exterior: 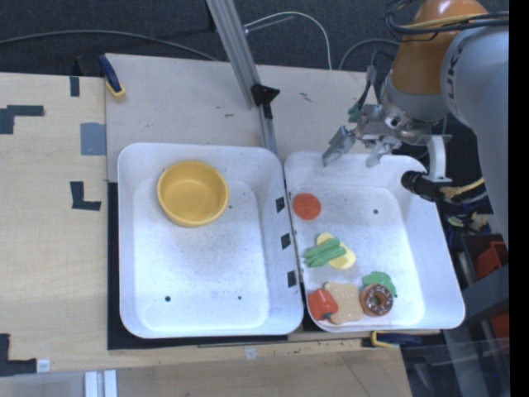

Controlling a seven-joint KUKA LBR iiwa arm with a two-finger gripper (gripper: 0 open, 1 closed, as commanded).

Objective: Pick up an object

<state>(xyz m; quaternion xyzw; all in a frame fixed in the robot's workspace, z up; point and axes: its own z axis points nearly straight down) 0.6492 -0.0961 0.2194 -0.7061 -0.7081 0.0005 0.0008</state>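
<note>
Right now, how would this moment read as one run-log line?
gripper: open, above right bin's far edge, holding nothing | orange disc: nearest object | yellow bowl: left bin

Fingers spread, nothing between, above right bin far rim; yellow bowl in left bin.

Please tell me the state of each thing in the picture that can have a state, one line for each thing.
gripper: jaws open, holding nothing, above the far edge of the right bin.
yellow bowl: upright, nothing inside, in the left bin.
orange disc: lying flat, untouched.
green and yellow toy: lying flat in the right bin.
red pepper toy: lying at the near edge.
brown doughnut toy: lying flat, near corner.
</note>
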